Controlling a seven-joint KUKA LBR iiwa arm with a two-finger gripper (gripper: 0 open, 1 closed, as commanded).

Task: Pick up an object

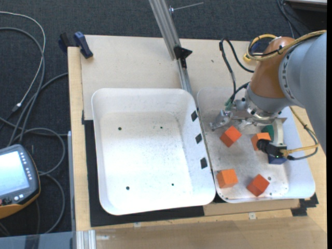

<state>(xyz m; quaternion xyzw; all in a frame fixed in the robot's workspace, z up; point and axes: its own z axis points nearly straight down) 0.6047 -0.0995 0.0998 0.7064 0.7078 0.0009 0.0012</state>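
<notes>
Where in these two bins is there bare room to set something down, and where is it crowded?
The left bin offers bare white floor from wall to wall. The right bin is crowded: the end effector hangs over its upper part, one orange block just below it, two more along the near rim. A small bare patch lies between those three.

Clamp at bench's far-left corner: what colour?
Blue clamp, seen in the camera view.
</notes>
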